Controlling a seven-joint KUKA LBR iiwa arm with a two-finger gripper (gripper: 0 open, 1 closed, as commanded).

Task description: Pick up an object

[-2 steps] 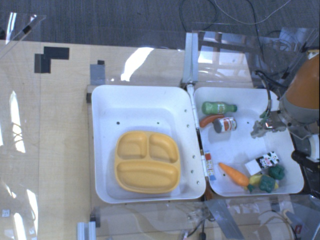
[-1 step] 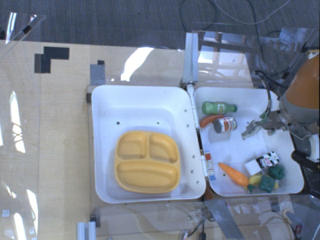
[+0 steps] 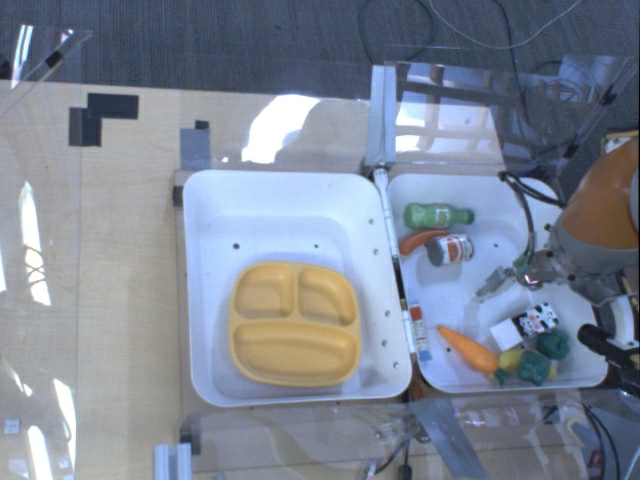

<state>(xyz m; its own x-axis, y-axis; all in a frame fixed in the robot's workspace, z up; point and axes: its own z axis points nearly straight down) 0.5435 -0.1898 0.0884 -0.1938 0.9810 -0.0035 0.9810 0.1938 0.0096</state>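
Yellow moulded tray [image 3: 295,323], tapered carrot [image 3: 468,349]

Open floor mid right bin [image 3: 470,378], between bottle [image 3: 437,215], can [image 3: 450,250] above and carrot [image 3: 468,348] below.

Two shallow white plastic bins [image 3: 200,268] sit side by side. The left-of-frame one holds one yellow three-compartment plastic tray [image 3: 295,322]. The right-of-frame bin [image 3: 480,193] holds one green bottle [image 3: 437,215], one small dark can [image 3: 450,250], two orange carrot-shaped toys [image 3: 468,349], and one black-and-white toy [image 3: 537,321].
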